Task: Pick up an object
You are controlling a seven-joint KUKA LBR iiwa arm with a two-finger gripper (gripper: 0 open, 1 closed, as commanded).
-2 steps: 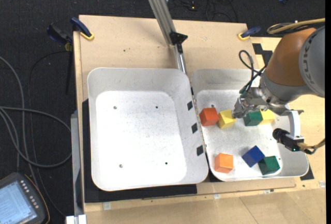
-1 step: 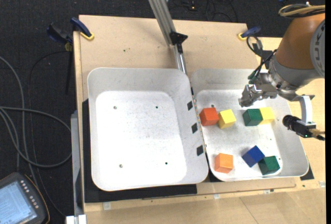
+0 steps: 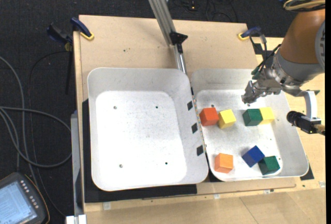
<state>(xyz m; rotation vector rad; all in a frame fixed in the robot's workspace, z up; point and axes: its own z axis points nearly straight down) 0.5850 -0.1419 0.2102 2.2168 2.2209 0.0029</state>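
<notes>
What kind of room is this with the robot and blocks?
Probably a robot lab. A robot arm reaches over a clamped bench with two white bins, colored test blocks lie in one, and cables trail across the floor.

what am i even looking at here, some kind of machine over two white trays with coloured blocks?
This is one picture from a camera fixed above a wooden bench, looking down at a slant. The grey and orange thing on the right is a robot arm; at its tip is a two-finger gripper, its "hand", hanging over the right bin. Its job is to pick up an object.

The right bin holds seven blocks: an orange-red block, a yellow block, a green block, a second yellow block, an orange block, a blue block and a dark green block. The left bin lies beside it. No block is between the fingers.
</notes>
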